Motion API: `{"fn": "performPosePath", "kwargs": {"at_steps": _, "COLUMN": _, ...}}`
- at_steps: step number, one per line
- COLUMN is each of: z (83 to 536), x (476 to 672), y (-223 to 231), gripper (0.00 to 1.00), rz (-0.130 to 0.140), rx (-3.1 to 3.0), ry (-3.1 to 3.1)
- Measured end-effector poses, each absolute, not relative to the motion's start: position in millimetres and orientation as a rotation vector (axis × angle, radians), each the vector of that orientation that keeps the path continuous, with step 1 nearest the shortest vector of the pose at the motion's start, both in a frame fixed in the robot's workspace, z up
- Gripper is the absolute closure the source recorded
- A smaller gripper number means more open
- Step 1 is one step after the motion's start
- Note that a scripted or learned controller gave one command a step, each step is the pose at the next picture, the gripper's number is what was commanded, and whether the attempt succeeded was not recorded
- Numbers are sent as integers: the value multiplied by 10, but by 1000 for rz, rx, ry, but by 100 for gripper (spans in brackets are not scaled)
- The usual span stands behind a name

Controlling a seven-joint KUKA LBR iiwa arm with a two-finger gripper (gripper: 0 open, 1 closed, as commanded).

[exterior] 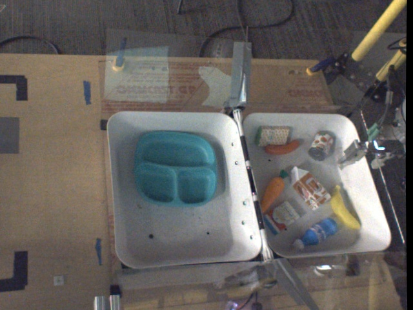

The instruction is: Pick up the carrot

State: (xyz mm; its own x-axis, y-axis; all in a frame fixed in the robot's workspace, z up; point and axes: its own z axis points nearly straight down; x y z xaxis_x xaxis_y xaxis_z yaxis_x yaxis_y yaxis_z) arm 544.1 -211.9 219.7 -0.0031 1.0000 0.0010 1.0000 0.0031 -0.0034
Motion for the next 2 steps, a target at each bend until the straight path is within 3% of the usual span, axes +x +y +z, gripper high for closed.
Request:
{"fn": "performPosePath", "kwargs": {"at_steps": 1, "z": 2385, "x": 6171, "y": -1604, "gripper": 0, "rz": 1, "rx": -2150, "ry": -2291}}
{"fn": "performPosePath", "kwargs": {"at_steps": 2, "z": 1403, "x": 5750, "y": -1061, "gripper": 0, "rz": 1, "rx": -1793, "ry": -2575}}
